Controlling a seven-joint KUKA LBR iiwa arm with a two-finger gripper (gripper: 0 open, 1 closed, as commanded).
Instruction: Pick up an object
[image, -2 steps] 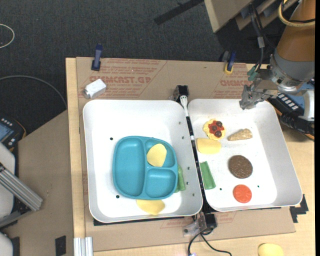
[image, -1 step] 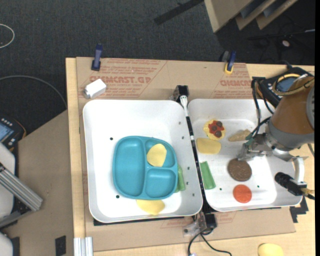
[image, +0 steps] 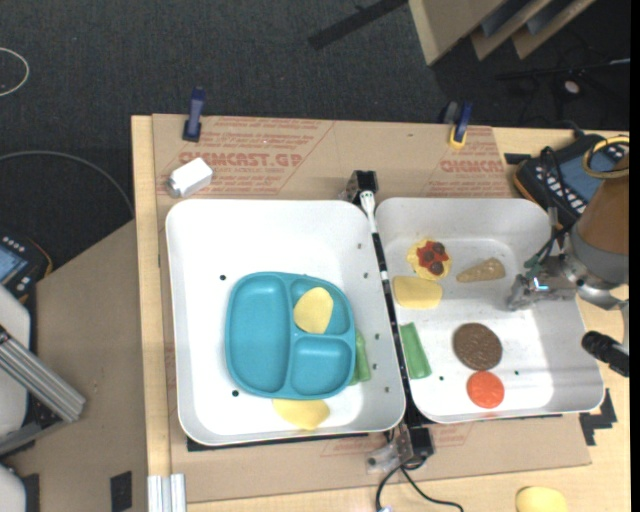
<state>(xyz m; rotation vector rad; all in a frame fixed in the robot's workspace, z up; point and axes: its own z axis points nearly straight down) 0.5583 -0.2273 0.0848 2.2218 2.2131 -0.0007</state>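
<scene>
Fingers (image: 530, 285) are hovering at the right bin's (image: 500, 215) right side near the tan wedge (image: 483, 270); we cannot tell their state.

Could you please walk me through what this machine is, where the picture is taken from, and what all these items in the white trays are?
It is a robot arm reaching in from the right, seen by one fixed camera looking down at a slant. Its gripper hangs over the right bin; nothing is visibly held. That bin holds toy food: a small pizza piece, a tan wedge, a yellow block, a brown cookie, an orange disc and a green stick. The left bin holds a teal divided plate with a yellow piece in one compartment, and another yellow piece lies beside it.
</scene>
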